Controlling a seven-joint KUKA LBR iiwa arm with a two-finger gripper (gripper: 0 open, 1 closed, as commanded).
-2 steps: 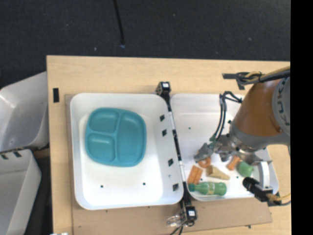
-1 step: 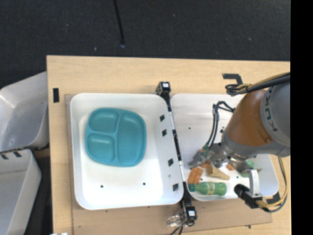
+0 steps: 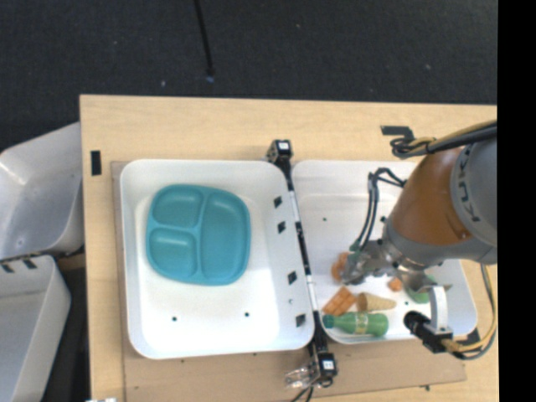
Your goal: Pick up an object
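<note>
Two bins (image 3: 134, 224), one teal plate (image 3: 199, 233) (left bin), gripper (image 3: 362, 268) state unclear.

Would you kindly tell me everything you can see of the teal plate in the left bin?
The plate is teal, a rounded square with a smooth, matte, plastic-like surface. Raised ridges split it into three compartments: two smaller ones stacked on its left half and one long one on its right. It lies flat, face up, on the floor of the left bin, in the upper-left part, apart from the walls. Nothing sits on it, and only the bin touches it.
</note>
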